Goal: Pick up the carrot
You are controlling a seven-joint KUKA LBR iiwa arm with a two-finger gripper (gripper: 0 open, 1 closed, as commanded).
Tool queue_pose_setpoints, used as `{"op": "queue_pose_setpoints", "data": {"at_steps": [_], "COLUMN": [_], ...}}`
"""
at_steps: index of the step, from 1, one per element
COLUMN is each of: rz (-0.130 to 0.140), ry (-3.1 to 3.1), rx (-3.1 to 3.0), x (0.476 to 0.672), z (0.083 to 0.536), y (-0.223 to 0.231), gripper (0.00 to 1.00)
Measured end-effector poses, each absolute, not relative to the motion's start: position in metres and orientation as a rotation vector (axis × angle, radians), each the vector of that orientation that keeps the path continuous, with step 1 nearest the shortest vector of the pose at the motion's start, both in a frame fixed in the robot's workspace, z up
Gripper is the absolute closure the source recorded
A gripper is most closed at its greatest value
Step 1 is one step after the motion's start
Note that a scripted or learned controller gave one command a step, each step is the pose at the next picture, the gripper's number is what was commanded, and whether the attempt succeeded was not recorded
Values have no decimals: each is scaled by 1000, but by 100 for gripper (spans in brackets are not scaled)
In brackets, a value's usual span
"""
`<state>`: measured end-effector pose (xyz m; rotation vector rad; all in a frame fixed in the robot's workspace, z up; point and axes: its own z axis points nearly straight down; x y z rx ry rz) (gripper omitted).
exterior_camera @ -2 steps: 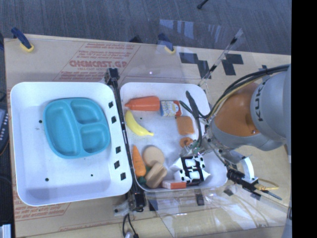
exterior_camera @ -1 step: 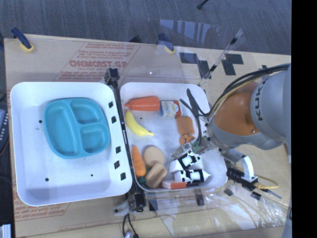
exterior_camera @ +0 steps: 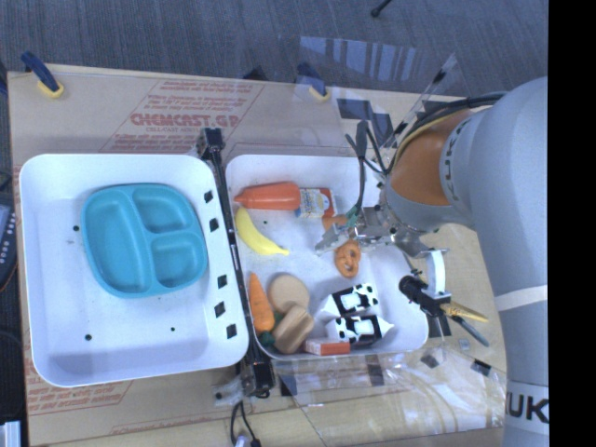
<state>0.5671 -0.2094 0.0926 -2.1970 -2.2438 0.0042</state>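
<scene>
The carrot (exterior_camera: 261, 303) is a small orange cone with a green tip at its near end. It lies along the left wall of the right bin (exterior_camera: 279, 168), next to two tan bread-like pieces (exterior_camera: 290, 309). My gripper (exterior_camera: 337, 237) hangs over the middle of the right bin, well to the right of the carrot and apart from it. A small orange pretzel-shaped piece (exterior_camera: 347, 258) lies just below the gripper; whether they touch I cannot tell.
The right bin also has a yellow banana (exterior_camera: 259, 234), an orange-red bottle (exterior_camera: 268, 196), a small carton (exterior_camera: 318, 201), a black-and-white cube (exterior_camera: 358, 313) and a red-white box (exterior_camera: 326, 346). A blue divided plate (exterior_camera: 144, 238) sits in the left bin (exterior_camera: 47, 343).
</scene>
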Motion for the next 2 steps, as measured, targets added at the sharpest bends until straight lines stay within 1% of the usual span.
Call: {"op": "queue_pose_setpoints", "data": {"at_steps": [1, 2], "rz": [5, 3], "ry": [-2251, -1965], "rx": [-2185, -2450], "x": [567, 609], "z": [103, 194], "y": [-209, -148], "gripper": [100, 100]}}
